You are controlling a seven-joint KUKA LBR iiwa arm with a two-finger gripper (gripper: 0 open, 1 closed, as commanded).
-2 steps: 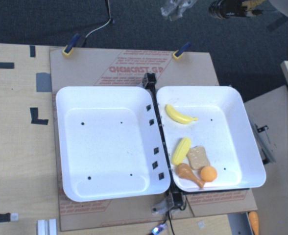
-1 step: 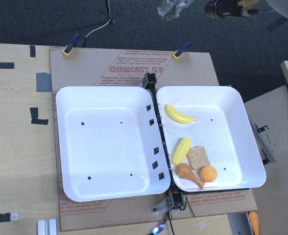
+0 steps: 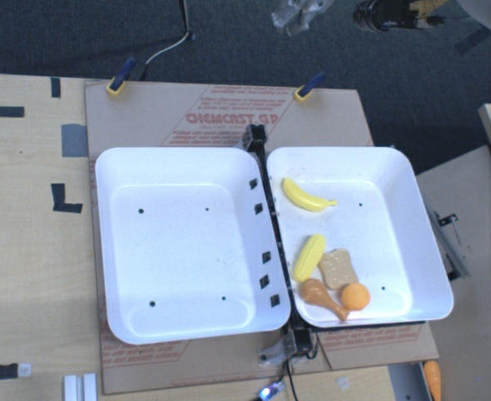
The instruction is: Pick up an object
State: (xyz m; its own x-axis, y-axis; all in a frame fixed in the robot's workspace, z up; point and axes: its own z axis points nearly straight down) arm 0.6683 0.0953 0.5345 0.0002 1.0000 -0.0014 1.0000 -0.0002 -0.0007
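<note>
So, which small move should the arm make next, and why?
Probably bring the gripper down over the right bin toward the banana. It hovers beyond the bins' far edge, and the banana lies apart from the clustered corn, bread and orange.

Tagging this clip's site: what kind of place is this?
Probably a robotics lab test bench: two shallow white plastic bins clamped on a cardboard sheet, toy plastic food such as a yellow banana, and a translucent pincer overhead.

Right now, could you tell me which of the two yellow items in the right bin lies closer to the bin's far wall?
The banana: curved and smooth, it lies alone near the far wall. The corn sits lower, beside the bread.
</note>
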